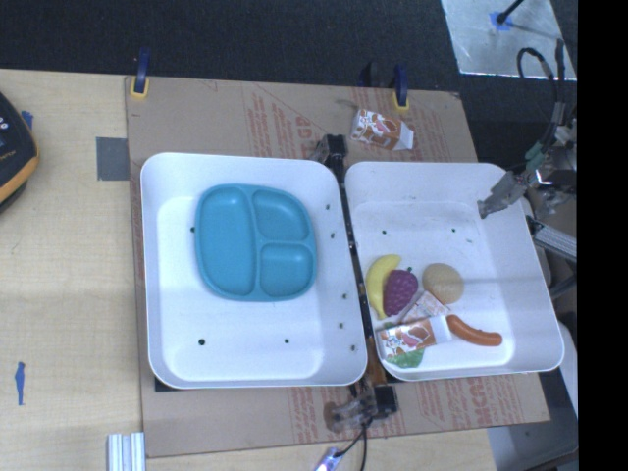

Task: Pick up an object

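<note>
The right bin (422,189) holds a cluster of toy foods at its near end. A yellow banana (379,279) lies on the left, touching a purple bunch of grapes (399,289). Right of the grapes sits a beige round piece (444,283). An orange sausage (476,333) lies in front of it. A printed packet (410,339) rests by the near left corner. My gripper (497,196) hangs at the right bin's far right rim, well away from the foods, with nothing seen in it.
The left bin (177,341) carries a blue divided plate (256,241). A second printed packet (381,130) lies on the cardboard behind the right bin. Clamps (399,78) hold the cardboard's far edge. A yellow-black device (14,155) sits at far left.
</note>
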Controlling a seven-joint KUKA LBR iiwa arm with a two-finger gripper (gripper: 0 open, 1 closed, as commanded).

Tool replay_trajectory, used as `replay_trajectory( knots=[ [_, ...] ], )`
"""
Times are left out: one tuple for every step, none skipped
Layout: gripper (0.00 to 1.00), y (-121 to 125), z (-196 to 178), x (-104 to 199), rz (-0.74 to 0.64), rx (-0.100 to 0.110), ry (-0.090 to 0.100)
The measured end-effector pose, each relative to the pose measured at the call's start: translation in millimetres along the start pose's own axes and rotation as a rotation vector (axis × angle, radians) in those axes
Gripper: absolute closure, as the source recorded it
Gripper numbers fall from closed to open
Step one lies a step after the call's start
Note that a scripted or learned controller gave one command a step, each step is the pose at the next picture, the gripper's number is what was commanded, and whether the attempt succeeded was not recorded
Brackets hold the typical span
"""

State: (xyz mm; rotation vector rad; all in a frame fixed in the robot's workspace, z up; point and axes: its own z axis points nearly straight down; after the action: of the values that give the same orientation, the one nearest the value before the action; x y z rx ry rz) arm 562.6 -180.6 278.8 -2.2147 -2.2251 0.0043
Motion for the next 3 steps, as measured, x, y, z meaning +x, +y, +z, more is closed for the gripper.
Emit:
replay_trajectory(
  knots=[
    [0.0,82,60,-31,-0.002,0.001,-0.001],
    [0.0,73,-20,-32,0.0,-0.003,0.0],
    [0.0,93,-83,-32,0.0,-0.002,0.0]
  ],
)
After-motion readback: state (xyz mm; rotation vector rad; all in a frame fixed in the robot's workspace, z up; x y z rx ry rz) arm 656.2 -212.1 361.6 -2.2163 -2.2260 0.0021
